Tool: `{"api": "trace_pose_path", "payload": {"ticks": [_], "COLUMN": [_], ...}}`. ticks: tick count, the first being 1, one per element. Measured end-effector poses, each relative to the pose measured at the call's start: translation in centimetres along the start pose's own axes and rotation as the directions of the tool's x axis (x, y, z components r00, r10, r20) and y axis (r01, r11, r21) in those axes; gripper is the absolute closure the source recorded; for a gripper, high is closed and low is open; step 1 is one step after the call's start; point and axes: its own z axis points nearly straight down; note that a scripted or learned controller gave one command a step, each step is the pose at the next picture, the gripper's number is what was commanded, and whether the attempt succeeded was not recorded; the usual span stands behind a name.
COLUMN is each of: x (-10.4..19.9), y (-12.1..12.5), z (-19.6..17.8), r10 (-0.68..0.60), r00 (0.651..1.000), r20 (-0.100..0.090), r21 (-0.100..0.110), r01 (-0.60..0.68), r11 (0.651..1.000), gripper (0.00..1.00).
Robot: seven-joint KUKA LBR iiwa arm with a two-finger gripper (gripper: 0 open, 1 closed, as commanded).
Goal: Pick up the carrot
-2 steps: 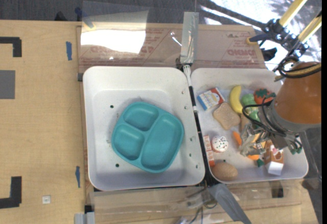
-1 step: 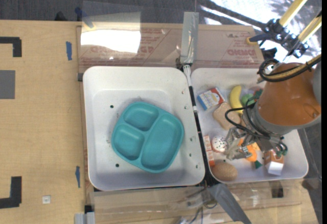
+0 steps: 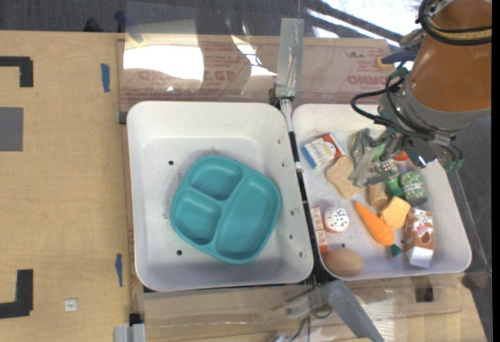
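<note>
End effector (image 3: 373,159) is seen low over the right bin (image 3: 461,251), in its upper middle, among the clutter; finger spread cannot be told, since the metal parts blur into the items beneath. Nothing is seen held between them.

Carrot (image 3: 374,224) is lying flat on the right bin's floor, lower centre, pointed end up-left, green stub (image 3: 395,251) down-right. It is well short of the end effector and apparently untouched, so the pick is judged not yet made.

Neighbours are packed tight, which likely constrains the approach: an orange cheese-like wedge (image 3: 395,211) is touching or just beside the carrot's upper right flank, a white spotted ball (image 3: 337,219) is just to its left, a brown egg-shaped item (image 3: 343,261) is near, below-left, and a white carton (image 3: 420,236) is near its right end. Above these, a cracker-like slab (image 3: 341,174), a blue-and-white packet (image 3: 321,150) and a green can (image 3: 412,185) are seen. A grasp across the carrot's narrow axis is judged best, with fingers dropped into the gaps at its left and lower sides, away from the wedge.

Left bin (image 3: 148,176) is holding a teal divided plate (image 3: 226,208), well apart from the work. Both bins are set side by side on the bench (image 3: 55,176), presumably so that items can be moved from one to the other.

Arm's orange band (image 3: 457,51) is seen top right, above the wrist.
</note>
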Motion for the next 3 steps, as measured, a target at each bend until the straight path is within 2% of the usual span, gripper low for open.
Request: {"api": "trace_pose_path", "payload": {"ticks": [1, 2, 3], "x": [4.8, 3.2, 0.8], "y": [-4.3, -4.9, -14.7], "z": [16.7, 1.5, -10.1], "r10": [0.141, -0.056, -0.009], "r00": [0.99, 0.998, 1.0], "r20": [-0.012, -0.007, -0.006], "r21": [-0.002, -0.002, 0.005], "r01": [-0.141, 0.056, 0.009], "r11": [0.99, 0.998, 1.0], "gripper": [1.0, 1.0, 1.0]}}
